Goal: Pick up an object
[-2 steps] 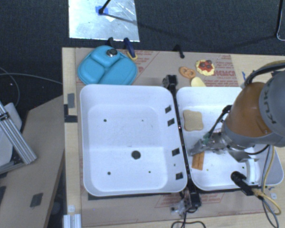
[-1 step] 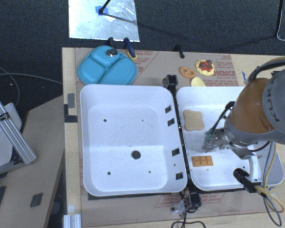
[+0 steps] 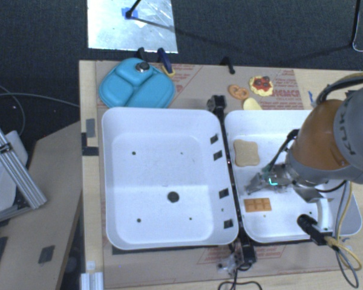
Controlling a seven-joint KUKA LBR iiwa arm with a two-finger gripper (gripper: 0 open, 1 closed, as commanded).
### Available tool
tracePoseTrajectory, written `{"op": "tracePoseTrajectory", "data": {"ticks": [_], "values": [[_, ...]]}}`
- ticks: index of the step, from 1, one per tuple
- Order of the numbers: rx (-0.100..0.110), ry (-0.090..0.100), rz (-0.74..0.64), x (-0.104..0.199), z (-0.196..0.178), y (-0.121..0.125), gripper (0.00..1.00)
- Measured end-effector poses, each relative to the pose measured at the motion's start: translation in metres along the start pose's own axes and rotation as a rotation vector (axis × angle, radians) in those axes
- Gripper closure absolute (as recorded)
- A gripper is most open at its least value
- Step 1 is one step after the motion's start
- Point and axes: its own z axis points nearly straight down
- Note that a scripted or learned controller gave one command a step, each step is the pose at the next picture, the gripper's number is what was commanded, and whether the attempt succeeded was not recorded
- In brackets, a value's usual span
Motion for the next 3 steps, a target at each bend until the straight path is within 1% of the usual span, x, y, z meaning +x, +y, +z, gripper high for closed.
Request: {"op": "tracePoseTrajectory", "data": {"ticks": [1, 2, 3], "values": [[-0.002, 0.0, 0.0, 0.0, -0.011, 0.001, 1.0], [0.008, 0.011, -0.017, 0.119, -0.09, -0.021, 1.0], [-0.004, 0.011, -0.013, 0.168, -0.249, -0.017, 1.0]]}}
